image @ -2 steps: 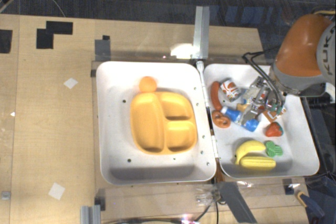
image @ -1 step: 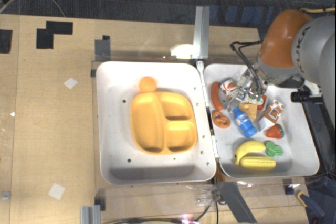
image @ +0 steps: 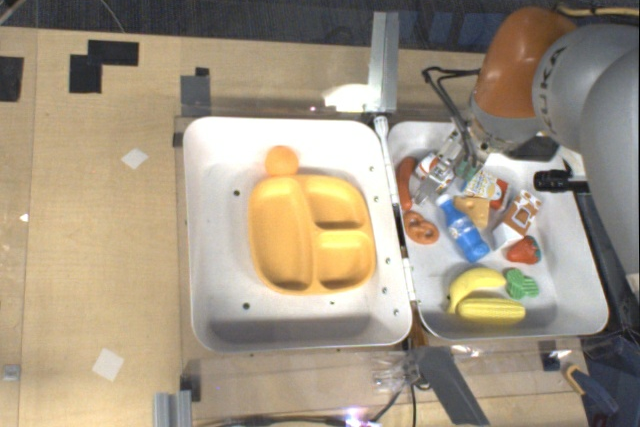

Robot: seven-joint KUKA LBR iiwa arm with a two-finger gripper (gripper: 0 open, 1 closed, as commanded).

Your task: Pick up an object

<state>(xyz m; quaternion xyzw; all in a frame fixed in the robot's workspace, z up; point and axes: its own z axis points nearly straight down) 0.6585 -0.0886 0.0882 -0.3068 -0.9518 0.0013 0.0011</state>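
I see the desk (image: 90, 245) as a pale wood-grain surface with a few black square marks near its far left. On it sit two shallow white bins with rounded corners and smooth, slightly glossy walls. The left bin (image: 215, 315) holds a large yellow plastic tray (image: 305, 233) with three moulded compartments, and a small orange ball (image: 282, 159) lies touching the tray's far edge. There is bare white floor all around the tray, widest along the near wall.

The grey arm (image: 590, 95) with its orange band reaches in from the right over the right bin (image: 580, 300). Its claw (image: 440, 170) is down in the far left part of that bin, among the clutter; I cannot tell whether its fingers are apart or together, nor whether anything is between them.

The things to pick are crowded in the right bin: a yellow banana (image: 480, 295) near the near wall, a blue bottle (image: 465, 230) lying on its side in the middle, a red-brown ring-shaped piece (image: 422, 230) by the left wall, a green leafy piece (image: 521, 286) touching the banana, a red strawberry-like piece (image: 522, 252) and a small printed carton (image: 523, 212). The right part of the bin's floor is open.
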